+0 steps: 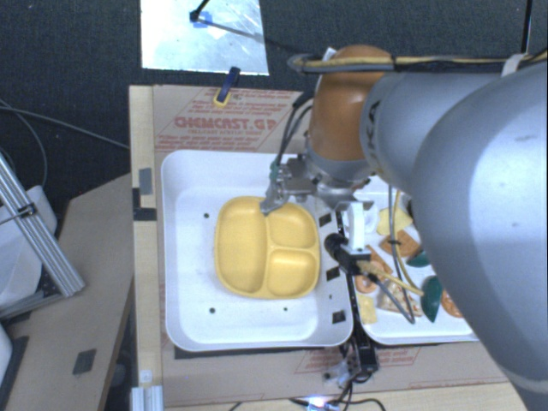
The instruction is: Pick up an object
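In the left white bin, a little right of its middle, lies a yellow divided tray with three compartments, its hollows facing up. The gripper sits at the tray's upper right edge, a grey metal part touching or just over the rim (from here I cannot tell whether it is clenched or released). Above it rises the orange band and the grey arm, which covers much of the right white bin. In that bin a heap of small toy items shows, orange, yellow and green. Both bins rest on printed cardboard, where a small blue-and-yellow object lies near the top edge.
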Robot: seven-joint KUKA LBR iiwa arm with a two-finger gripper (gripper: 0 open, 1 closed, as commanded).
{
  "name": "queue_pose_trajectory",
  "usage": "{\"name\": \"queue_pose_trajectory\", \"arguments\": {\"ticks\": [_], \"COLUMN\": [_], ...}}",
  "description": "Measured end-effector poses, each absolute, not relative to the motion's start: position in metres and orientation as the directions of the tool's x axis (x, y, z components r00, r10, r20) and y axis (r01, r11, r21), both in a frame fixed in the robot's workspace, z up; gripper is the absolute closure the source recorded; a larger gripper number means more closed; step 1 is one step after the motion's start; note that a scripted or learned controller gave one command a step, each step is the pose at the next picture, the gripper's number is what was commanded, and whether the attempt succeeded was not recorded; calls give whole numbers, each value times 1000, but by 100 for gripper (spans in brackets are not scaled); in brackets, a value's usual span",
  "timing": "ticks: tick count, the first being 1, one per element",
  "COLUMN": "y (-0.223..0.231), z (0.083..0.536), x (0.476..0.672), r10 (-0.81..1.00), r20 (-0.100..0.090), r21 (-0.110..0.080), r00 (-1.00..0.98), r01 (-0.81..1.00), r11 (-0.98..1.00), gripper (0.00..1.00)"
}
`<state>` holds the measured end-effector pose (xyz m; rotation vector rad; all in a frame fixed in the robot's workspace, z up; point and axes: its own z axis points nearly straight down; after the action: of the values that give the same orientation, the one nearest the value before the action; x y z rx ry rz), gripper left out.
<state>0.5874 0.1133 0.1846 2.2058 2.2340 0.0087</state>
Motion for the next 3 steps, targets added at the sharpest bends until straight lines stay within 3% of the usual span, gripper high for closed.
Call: {"name": "queue_pose_trajectory", "arguments": {"ticks": [1, 2, 3], "y": [170, 190, 233], "z": [263, 386, 245], "x": [630, 615, 622], "r10": [1000, 1000, 1000], "r20": [5, 6, -1], "r21": [13, 16, -6], "r00": [-10, -8, -7], "r01": [1000, 1000, 1000], "r11": [10, 8, 7], "gripper": [0, 0, 0]}}
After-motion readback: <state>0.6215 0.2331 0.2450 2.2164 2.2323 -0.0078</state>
